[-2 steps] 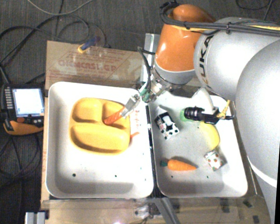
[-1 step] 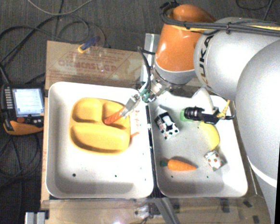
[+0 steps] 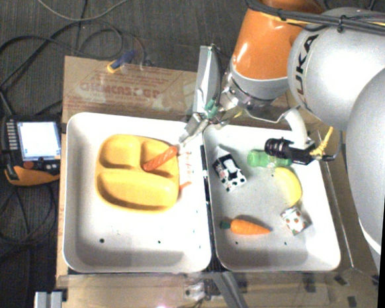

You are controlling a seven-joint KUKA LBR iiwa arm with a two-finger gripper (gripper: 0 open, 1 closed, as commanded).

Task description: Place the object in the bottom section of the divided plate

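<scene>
Reaching from the upper right, the grey-and-orange arm (image 3: pixel 287 51) angles its gripper (image 3: pixel 183 141) over a glossy yellow divided plate (image 3: pixel 138 172), pinching a slim orange-red stick (image 3: pixel 161 158).

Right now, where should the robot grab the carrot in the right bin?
Probably around its thick middle. The carrot lies flat and alone on the right bin's floor, stem end to the left, tip to the right. Coming straight down from above, with the fingers across its narrow width, looks best.
</scene>
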